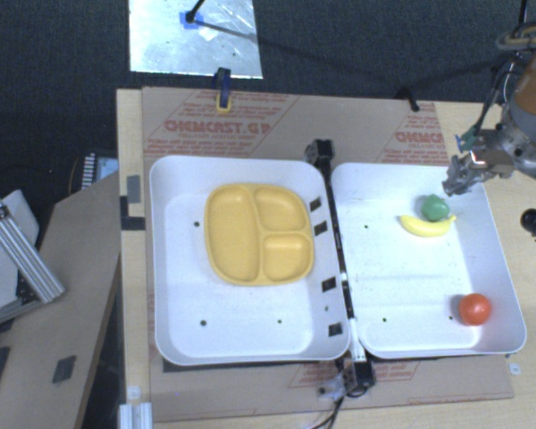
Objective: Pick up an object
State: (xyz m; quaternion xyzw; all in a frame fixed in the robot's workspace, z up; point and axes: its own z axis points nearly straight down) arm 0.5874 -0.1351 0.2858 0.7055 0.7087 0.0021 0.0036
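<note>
Jaws [457,182] hover beside the green ball [435,207].

Table [129,266], tan wood: printed brown cardboard sheet [277,119] on top, carrying two shallow white plastic bins [174,329] side by side.

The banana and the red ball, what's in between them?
Nothing: in the camera view, just bare white bin floor lies between the banana and the red ball.

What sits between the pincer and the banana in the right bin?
The green ball does. It lies against the banana's far side, right under the pincer, which is at the right bin's far right corner.
</note>
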